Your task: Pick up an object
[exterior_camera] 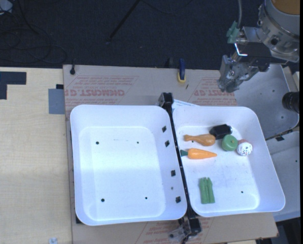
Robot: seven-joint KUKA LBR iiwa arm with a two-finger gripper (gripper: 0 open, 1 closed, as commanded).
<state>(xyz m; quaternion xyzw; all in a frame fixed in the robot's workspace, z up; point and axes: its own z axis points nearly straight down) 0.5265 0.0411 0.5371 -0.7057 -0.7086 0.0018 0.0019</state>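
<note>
The right bin (263, 187) holds several small objects: an orange carrot (202, 154), a tan drumstick-shaped piece (201, 139), a black block (221, 131), a green round piece (229, 143), a white ball with red marks (244, 148) and a green bundle (207, 190). My gripper (231, 80) hangs above the bench behind the right bin's far edge, well apart from all of them. Nothing shows between its fingers.
The left bin (85, 136) sits beside the right one, joined by a black clip strip (172, 156). Both rest on a cardboard sheet (115, 88). A blue and yellow clamp (181, 74) stands at the sheet's far edge. Light wooden bench (24, 161) extends left.
</note>
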